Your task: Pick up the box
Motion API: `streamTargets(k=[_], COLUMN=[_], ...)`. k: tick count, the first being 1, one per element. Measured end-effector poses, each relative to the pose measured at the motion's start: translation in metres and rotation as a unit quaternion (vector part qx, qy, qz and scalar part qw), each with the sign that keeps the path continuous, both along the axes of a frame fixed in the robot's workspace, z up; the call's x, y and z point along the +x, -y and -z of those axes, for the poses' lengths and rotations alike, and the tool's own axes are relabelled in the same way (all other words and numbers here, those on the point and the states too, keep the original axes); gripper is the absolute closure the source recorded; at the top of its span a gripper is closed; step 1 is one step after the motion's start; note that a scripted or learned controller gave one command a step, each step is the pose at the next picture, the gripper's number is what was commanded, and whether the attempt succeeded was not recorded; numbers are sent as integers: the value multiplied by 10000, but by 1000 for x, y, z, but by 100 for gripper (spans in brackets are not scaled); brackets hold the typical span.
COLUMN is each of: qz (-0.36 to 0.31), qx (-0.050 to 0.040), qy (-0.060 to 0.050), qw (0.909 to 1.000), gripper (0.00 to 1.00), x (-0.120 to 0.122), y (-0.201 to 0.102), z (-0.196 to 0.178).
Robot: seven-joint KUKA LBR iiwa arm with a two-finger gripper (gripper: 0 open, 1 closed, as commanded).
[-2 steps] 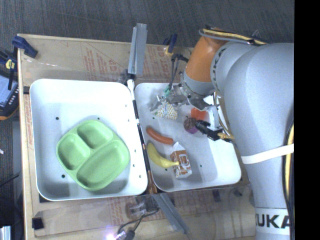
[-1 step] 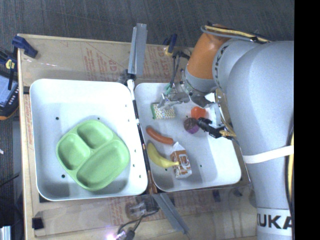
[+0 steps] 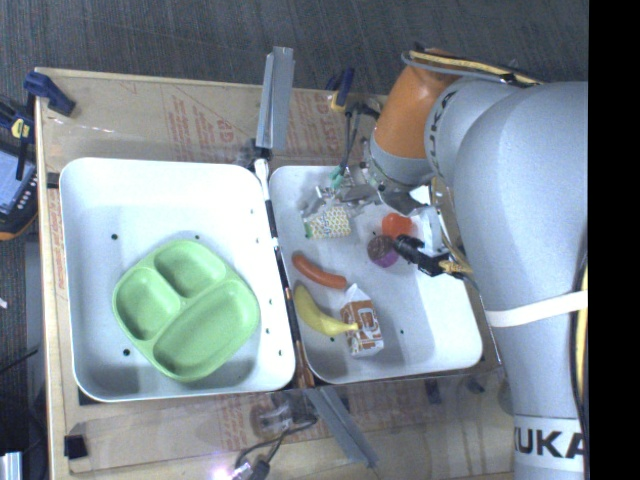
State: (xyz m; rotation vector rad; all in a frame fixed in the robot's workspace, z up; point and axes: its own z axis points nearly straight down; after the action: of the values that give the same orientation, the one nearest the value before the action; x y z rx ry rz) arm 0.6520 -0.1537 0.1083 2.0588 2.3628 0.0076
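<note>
The box [image 3: 364, 329] is a small brown and white carton lying near the front of the right bin [image 3: 440, 343], touching the banana [image 3: 318, 314]. My gripper [image 3: 336, 194] is low over the bin's far left corner, just above a pale speckled block [image 3: 328, 225]. It is well away from the box, about a third of the bin's length behind it. The arm's grey body and orange band [image 3: 405, 118] cover the bin's right side.
A red-brown sausage [image 3: 318, 272] lies between the block and the banana. A purple item [image 3: 381, 250] and a red one [image 3: 397, 225] sit under the wrist. The left bin [image 3: 90, 198] holds a green divided plate [image 3: 186, 308].
</note>
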Motion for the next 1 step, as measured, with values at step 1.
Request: streamTargets(k=[1], qz=[-14], qx=[2], qy=[8], qw=[10000], gripper=[100], x=[1], y=[-1], z=[-11])
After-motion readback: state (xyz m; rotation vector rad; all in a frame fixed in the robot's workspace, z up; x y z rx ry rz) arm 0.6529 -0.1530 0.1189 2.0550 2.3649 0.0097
